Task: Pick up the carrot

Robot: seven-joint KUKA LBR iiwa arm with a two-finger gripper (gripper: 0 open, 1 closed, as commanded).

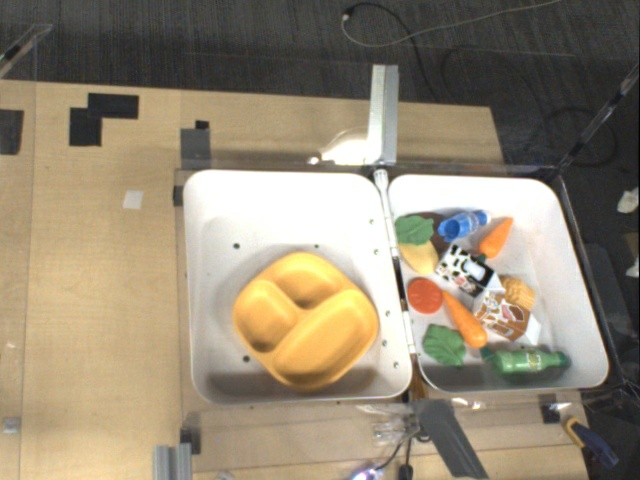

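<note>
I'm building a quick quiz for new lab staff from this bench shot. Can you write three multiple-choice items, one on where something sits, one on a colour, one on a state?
1. Where does the yellow divided plate lie?
A. In the left bin
B. In the right bin
C. On the wooden bench outside both bins

2. What colour is the bottle at the near edge of the right bin?
A. Blue
B. Green
C. Red

3. How does the carrot lie?
A. Standing upright alone
B. Flat among the other toys in the right bin
C. On the yellow divided plate

Answers:
1. A, the plate rests on the floor of the left bin.
2. B, the bottle lying on its side there is green.
3. B, the carrot lies flat between the red disc and the snack packet.
</note>
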